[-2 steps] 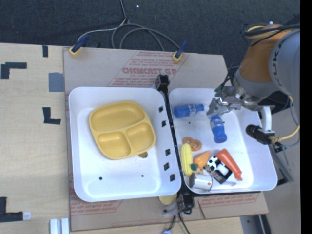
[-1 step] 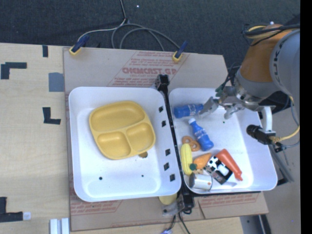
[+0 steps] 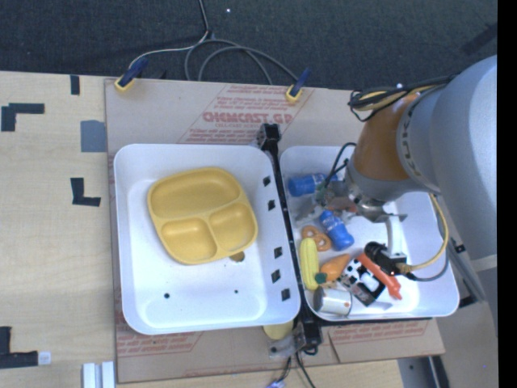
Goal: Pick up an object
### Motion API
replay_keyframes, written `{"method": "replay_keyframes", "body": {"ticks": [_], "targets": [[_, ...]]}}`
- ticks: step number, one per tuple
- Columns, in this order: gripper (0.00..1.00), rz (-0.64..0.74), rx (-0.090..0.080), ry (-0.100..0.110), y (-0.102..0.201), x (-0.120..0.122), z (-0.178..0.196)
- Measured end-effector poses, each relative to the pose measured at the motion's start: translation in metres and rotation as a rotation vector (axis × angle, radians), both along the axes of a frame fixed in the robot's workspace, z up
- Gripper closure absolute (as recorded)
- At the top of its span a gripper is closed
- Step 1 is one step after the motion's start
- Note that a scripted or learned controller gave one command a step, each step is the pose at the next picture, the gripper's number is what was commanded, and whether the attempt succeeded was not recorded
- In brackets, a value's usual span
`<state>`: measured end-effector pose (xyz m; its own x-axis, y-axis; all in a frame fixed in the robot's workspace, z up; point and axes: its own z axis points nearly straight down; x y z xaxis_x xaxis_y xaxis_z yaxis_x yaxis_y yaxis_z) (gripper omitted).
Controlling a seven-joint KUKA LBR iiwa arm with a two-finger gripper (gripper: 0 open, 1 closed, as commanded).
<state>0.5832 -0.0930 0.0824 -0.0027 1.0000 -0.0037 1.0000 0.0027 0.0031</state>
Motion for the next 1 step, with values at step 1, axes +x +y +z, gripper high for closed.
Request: {"method": "replay_keyframes", "body": {"ticks": [1], "targets": [[1.00,-0.002,0.000,-0.003,-0.0021,0.0015,0.0143]]}}
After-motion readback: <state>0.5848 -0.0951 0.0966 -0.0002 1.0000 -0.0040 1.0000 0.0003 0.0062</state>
